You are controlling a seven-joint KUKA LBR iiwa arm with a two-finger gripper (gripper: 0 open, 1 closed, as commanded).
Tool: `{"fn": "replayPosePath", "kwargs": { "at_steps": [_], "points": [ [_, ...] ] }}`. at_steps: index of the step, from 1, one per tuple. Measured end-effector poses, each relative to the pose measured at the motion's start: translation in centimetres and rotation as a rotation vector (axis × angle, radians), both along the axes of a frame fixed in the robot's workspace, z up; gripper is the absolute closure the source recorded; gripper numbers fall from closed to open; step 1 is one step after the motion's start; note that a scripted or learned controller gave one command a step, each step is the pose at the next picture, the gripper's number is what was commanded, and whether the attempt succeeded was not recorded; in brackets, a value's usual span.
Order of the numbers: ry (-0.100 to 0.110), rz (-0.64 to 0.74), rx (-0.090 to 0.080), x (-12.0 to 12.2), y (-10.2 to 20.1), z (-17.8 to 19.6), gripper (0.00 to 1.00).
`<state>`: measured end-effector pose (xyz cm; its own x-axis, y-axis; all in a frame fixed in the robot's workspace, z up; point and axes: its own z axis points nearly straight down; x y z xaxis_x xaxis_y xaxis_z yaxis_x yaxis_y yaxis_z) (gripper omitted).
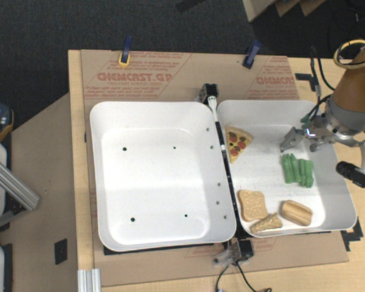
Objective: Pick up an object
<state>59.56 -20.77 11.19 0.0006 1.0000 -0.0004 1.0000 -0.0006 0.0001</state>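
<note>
Where bins sit, cardboard (140, 72) reads "CHEMCAST GP" in red

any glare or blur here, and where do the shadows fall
Camera view: even overhead light, slight glare washing out the left bin floor; toy foods like the pizza slice and green beans cast only faint shadows; the gripper looks slightly soft; no marked distortion.

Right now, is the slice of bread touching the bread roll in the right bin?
Apart. The camera view shows bare white bin floor between the slice of bread and the bread roll.
</note>
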Motion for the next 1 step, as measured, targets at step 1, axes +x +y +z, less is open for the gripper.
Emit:
{"fn": "replayPosePath", "kwargs": {
  "at_steps": [1],
  "points": [
    [0.000,0.000,0.000,0.00,0.00,0.00,0.00]
  ]
}}
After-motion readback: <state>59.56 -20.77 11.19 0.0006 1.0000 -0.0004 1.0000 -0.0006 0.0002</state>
